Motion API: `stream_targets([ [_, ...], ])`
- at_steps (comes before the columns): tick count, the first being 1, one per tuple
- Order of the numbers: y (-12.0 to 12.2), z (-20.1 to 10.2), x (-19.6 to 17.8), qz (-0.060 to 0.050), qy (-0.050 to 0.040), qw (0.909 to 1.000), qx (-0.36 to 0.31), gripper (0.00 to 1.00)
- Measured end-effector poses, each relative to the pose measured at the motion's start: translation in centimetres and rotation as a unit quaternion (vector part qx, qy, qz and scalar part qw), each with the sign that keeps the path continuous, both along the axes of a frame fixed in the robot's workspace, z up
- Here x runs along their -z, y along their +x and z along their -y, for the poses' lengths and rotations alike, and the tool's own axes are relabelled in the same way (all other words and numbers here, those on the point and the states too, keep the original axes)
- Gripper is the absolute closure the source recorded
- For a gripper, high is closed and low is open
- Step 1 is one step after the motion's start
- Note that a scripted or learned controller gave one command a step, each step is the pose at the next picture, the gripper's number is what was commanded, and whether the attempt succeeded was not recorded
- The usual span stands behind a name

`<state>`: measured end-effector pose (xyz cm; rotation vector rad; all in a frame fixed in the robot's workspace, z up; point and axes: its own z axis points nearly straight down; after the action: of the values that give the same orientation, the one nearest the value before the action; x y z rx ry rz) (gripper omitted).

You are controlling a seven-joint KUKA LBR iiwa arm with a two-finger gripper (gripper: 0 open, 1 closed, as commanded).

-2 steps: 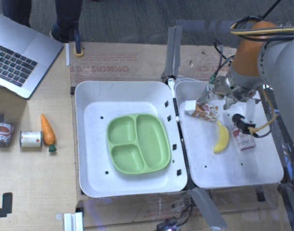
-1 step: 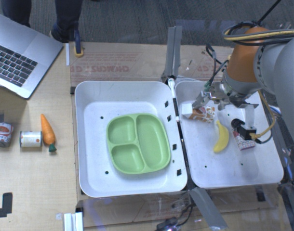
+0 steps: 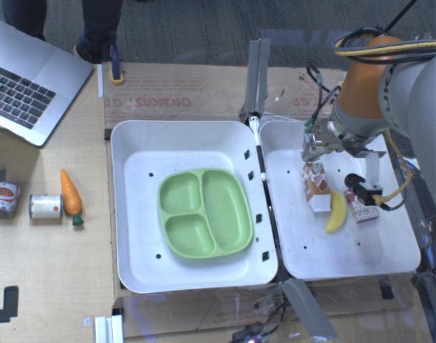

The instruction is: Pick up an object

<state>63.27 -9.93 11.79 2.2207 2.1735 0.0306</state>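
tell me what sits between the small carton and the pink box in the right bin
A banana lies between the small carton and the pink box, seen in the camera view. It touches the carton's lower corner; bare white floor separates it from the box.

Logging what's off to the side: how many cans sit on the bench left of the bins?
2: one can near the left edge, another can on its side just right of it, beside the toy carrot. Others may lie outside the view.

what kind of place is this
Probably a robotics lab bench set up for pick tests: an arm reaches over two white bins, toy food such as a banana lies in one, and a laptop sits alongside.
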Motion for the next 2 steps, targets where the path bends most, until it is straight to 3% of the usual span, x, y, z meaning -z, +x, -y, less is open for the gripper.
stream_targets([
  [1,-4.49,10.56,-4.5,-0.019,0.0015,0.9871,-0.159,1.0],
  [2,-4.49,10.55,-4.5,-0.019,0.0017,0.9871,-0.159,0.0],
])
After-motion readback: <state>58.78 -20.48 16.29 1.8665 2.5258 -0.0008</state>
